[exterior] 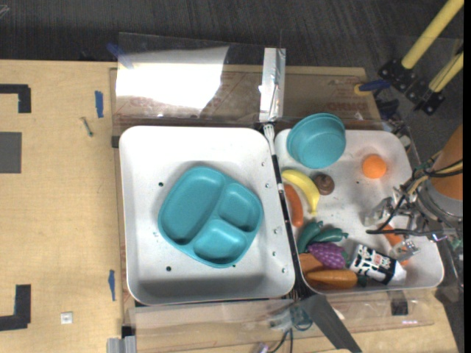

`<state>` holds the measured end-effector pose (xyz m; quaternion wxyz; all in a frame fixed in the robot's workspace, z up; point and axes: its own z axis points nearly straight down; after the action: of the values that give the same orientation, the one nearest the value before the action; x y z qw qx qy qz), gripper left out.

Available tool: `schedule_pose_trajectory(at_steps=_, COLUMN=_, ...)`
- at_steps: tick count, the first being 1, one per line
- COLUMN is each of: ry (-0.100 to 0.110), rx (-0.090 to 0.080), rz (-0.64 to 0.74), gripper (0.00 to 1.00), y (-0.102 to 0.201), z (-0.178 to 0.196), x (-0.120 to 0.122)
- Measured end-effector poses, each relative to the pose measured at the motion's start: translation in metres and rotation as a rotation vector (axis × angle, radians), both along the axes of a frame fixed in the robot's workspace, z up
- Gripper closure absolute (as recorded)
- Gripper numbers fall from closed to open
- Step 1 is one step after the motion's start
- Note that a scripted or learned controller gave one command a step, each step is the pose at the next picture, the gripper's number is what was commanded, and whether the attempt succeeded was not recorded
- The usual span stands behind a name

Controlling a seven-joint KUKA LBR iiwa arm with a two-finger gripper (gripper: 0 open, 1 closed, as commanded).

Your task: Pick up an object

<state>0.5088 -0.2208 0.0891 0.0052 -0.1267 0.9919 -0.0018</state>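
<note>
Below our gripper (394,223), whose opening we cannot tell, the black-and-white bottle (375,263) lies closest; we should descend straight.

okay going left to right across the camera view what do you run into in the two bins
Teal divided plate → banana → teal bowl → orange ball → gripper.

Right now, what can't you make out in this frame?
- Gripper: fingers blurred among cables in the camera view; open or shut unclear.
- Small orange piece: partly hidden behind the gripper.
- Carrot: partly covered by the banana.
- Arm: cut off by the right edge.
</note>
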Motion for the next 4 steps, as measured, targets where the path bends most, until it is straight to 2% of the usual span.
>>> schedule_pose_trajectory(at_steps=1, ry=0.002, rx=0.008, rz=-0.080, gripper=0.00, y=0.086, z=0.001, x=0.106)
schedule_pose_trajectory(at_steps=2, ry=-0.010, rx=0.003, rz=-0.087, gripper=1.00, y=0.081, z=0.014, x=0.108)
schedule_pose_trajectory(at_steps=3, ry=-0.010, rx=0.002, rz=-0.209, gripper=1.00, y=0.066, z=0.113, x=0.135)
schedule_pose_trajectory(at_steps=4, ry=-0.002, rx=0.002, rz=-0.008, gripper=1.00, y=0.073, z=0.001, x=0.071)
